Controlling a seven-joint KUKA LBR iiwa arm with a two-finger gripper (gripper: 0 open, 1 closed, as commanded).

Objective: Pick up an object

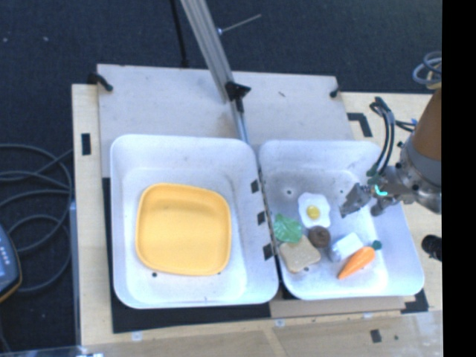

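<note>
Nothing is yet lifted: the gripper is seen with fingers spread and unladen above the right bin, the carrot left lying there.

No legible text or labels anywhere.

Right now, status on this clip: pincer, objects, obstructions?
Pincer above right bin, holding nothing. Fried egg, carrot, bread lie untouched. Yellow plate in left bin. Nothing in the way.
</note>
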